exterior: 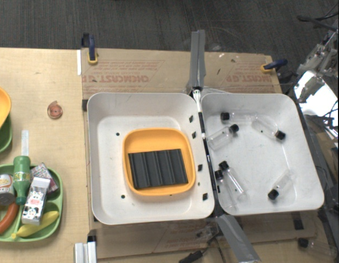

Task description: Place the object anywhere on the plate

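The dark grey ribbed rectangular block (158, 167) lay flat on the orange square plastic plate (158, 135) in the left white bin (103, 147). Clear black-capped vials (230, 179) lay scattered in the right white bin (300, 147). The gripper's opening and hold could not be told.

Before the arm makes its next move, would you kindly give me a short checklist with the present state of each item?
1. Yellow plate sits flat in the left bin: ok.
2. Plate has bare room for an object: not ok, a dark ridged block covers most of it.
3. Objects ready to pick: ok, several clear vials with black caps lie in the right bin.
4. Vials spaced apart for a grasp: ok, most lie separately.
5. Claw position and state: cannot tell.
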Tool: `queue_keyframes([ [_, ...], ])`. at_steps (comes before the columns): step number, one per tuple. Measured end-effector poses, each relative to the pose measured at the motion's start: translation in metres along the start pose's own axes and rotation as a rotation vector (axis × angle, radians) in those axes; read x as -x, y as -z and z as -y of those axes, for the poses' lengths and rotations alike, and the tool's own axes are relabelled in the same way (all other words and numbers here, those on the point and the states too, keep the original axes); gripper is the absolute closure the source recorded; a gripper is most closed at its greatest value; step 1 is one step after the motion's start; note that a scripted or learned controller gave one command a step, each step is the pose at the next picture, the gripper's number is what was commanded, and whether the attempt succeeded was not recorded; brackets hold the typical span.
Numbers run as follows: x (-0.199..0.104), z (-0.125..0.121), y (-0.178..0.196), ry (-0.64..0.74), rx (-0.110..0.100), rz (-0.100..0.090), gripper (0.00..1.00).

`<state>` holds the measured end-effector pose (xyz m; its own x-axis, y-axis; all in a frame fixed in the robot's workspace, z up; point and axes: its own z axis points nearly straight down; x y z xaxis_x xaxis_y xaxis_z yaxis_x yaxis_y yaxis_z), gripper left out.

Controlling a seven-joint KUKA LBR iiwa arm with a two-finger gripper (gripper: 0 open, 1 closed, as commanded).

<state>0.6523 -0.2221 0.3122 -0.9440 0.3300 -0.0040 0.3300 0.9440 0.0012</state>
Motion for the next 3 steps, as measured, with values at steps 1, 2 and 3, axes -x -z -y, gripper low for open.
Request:
queue_keyframes([
  [1,-0.043,0.015,0.019,0.223,0.0,0.0,0.0],
  [2,-0.034,0.012,-0.009,0.502,0.001,-0.001,0.0],
  [3,-0.011,0.003,-0.069,0.948,0.003,0.0,0.0],
])
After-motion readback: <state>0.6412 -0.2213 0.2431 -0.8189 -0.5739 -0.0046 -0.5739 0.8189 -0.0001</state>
